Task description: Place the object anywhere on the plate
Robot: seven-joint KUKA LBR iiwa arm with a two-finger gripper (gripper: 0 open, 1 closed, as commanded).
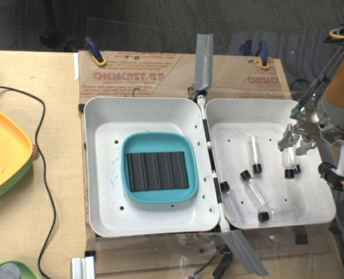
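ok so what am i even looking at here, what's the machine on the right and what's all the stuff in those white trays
One camera looks down at a slant on a bench with two shallow white bins. The left bin holds a teal plate with a dark ribbed centre. The right bin holds clear tubes with black caps: one near the middle, another lower down. The machine is a robot arm reaching in from the right. Its gripper hangs over the right bin, and a tube sits right below it; whether it is gripped is unclear.

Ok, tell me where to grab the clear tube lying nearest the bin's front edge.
Grip the clear tube mid-body, tool coming straight down, fingers closing across its width. It lies flat and diagonal, black cap toward the front, with free space along both long sides.
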